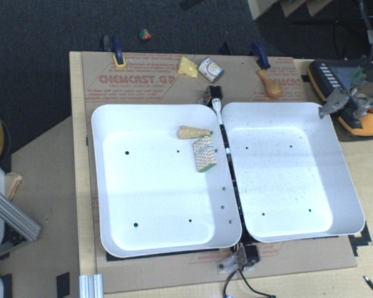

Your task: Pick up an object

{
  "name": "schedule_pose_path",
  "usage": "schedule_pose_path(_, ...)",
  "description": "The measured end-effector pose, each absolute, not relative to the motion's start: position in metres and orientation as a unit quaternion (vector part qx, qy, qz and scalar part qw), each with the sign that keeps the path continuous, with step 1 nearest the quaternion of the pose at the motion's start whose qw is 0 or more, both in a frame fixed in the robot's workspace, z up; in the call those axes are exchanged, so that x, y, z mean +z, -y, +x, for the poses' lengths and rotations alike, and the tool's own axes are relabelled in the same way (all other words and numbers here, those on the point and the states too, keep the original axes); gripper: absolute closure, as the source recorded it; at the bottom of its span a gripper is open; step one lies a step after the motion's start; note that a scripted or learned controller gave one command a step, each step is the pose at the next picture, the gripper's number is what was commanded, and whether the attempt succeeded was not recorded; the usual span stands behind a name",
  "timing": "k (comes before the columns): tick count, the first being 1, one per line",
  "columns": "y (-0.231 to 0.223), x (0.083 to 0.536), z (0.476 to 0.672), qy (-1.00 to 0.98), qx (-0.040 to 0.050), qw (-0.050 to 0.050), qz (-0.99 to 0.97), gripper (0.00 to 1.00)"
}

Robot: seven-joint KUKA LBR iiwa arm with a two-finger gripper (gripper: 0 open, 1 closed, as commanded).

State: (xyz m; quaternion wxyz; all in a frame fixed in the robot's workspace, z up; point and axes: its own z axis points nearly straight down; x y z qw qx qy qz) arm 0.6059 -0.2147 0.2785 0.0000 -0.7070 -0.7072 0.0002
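Observation:
The left bin (112,185) holds two objects near its far right corner: a tan cone-shaped piece (193,132) and, just in front of it, a small packet (204,153) with a green and white pattern. They lie close together, nearly touching. Grey metal parts that look like my gripper (345,101) hang at the right edge, just beyond the far right corner of the right bin (286,185). The gripper is blurred and far from both objects, with nothing seen in it.
On the board behind the bins lie a yellow wedge (188,67), a small white box (211,69) and a brown wooden piece (270,85). Blue clamps (117,49) grip the far edge. A black and yellow device (336,85) sits under the gripper.

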Motion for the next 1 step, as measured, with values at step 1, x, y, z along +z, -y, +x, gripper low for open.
schedule_pose_path(1, 0.2135, 0.4459, 0.5823, 0.708, -0.0044, -0.011, -0.707, 0.00)
